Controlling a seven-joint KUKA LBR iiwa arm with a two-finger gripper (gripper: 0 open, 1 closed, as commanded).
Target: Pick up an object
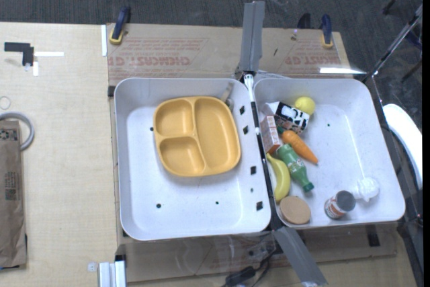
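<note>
Lying beside the carrot (300, 146) in the right bin (376, 144), the green bottle (294, 167) is pointing its long axis diagonally toward the can (339, 204); the jaws' state cannot be told.

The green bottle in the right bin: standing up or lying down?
Lying down: the green bottle shows its full length on the bin floor, between banana and carrot.

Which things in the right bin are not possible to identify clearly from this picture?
- Black-and-white object: too small to identify, camera view.
- Banana: partly under the green bottle.
- Can: label too small.
- White lump: blends into the right bin.
</note>
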